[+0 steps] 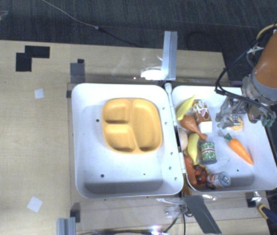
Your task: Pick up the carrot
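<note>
You have two white bins side by side: the left bin holds only a yellow divided tray, while the right bin carries a crowded left side of toy foods, among them a banana, a green can and a bottle. The carrot lies alone on the right bin's floor, just below the gripper, its long axis running diagonally with the green top nearest the gripper. Whether the gripper is released or clenched cannot be told here; nothing is seen held in it.
</note>
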